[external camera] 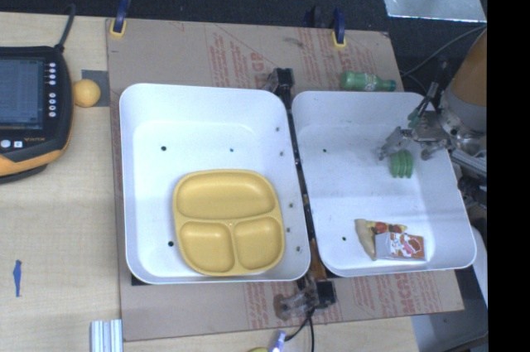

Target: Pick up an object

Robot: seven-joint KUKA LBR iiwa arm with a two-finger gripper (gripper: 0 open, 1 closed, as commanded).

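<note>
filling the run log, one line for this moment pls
pincer over right bin | touching green object | grasp unconfirmed | yellow tray in left bin

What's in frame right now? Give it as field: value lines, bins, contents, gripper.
left bin: holds a yellow divided tray, three compartments
right bin: holds a green object near the far right side and a small red-and-white packet at the near edge
gripper: over the right bin, just above the green object; grasp not confirmed
outside bins: green bottle lying on the cardboard behind the right bin; teach pendant and a yellow ball at the left
</note>
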